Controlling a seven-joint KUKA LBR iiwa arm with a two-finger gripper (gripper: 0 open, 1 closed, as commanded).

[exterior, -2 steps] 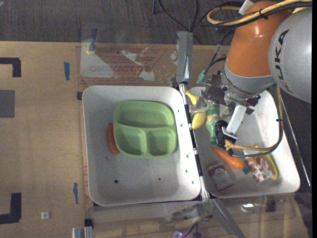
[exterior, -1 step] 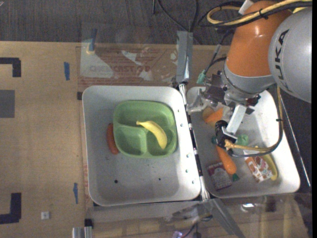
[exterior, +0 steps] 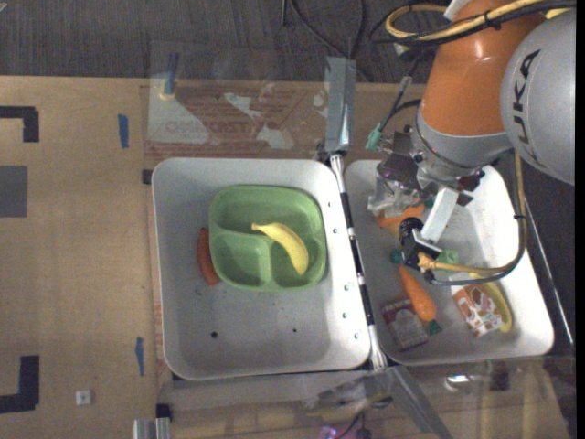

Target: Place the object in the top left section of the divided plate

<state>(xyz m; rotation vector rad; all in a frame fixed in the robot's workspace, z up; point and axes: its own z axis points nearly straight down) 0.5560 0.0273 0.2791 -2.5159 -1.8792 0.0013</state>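
On the tan worktop (exterior: 82, 245), the left bin (exterior: 183, 327) holds the green divided plate (exterior: 222, 210). A small orange piece (exterior: 206, 256) lies outside the plate, touching its left rim, so it counts for nothing yet. The plate's top left section is bare. A banana (exterior: 285, 245) lies slantwise across the middle and right of the plate, probably resting on a divider rather than settled in one section.

In the right bin (exterior: 521, 337) the claw (exterior: 399, 204) hangs low over the bin's upper left part, with an orange item (exterior: 409, 218) at its tip; I cannot tell whether it is released or clenched. That item is likely the object to move, and it sits well apart from the plate. Nearer the front lie a toy carrot (exterior: 419, 295), a dark packet (exterior: 402, 323) and a colourful packet (exterior: 480, 307), unused stock.
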